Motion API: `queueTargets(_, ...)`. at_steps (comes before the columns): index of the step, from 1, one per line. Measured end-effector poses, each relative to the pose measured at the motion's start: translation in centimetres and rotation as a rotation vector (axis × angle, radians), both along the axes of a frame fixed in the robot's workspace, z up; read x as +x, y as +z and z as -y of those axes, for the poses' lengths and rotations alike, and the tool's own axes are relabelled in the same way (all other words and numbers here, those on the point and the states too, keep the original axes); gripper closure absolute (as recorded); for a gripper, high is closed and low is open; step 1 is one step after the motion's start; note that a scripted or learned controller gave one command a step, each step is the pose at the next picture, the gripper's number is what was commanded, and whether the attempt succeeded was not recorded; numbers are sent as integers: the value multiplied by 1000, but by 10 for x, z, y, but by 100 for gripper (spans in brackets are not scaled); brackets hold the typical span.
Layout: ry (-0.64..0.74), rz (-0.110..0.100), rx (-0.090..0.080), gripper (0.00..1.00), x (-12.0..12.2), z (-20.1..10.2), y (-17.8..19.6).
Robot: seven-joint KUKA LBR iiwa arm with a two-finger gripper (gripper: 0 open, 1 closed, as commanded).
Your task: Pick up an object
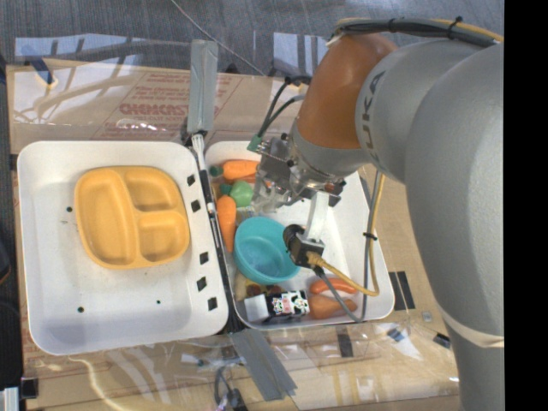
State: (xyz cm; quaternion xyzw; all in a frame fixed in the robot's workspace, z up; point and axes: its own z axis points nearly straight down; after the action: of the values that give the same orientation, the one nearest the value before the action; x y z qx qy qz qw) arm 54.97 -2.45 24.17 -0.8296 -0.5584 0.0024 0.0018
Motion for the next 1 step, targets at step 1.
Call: queueTargets(1,-430,-3,-1,100,-30,-42,-23)
